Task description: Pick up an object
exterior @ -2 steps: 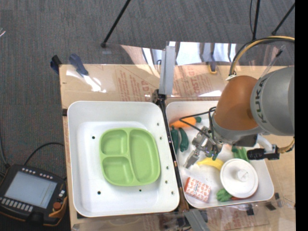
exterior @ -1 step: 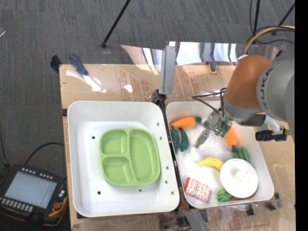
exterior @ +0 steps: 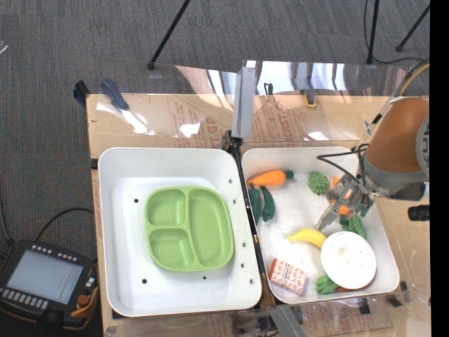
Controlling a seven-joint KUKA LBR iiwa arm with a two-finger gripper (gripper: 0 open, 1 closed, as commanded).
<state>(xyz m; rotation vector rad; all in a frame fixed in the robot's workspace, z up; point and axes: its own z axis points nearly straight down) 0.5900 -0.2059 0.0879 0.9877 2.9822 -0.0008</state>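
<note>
- Grey arm's gripper (exterior: 342, 206) hangs low in the right bin (exterior: 280, 286), beside the banana (exterior: 308, 236) and white plate (exterior: 349, 260).
- Whether it is spread or pinching, I cannot tell.
- Left bin (exterior: 119, 174) holds a green tray (exterior: 189, 228).

End effector (exterior: 342, 206) finger state unresolvable; arm (exterior: 396, 146) cut off at right edge. Green item (exterior: 325, 284) partly hidden under white plate (exterior: 349, 260) (identity unclear). Pendant (exterior: 45, 283) cropped at the left edge.
</note>
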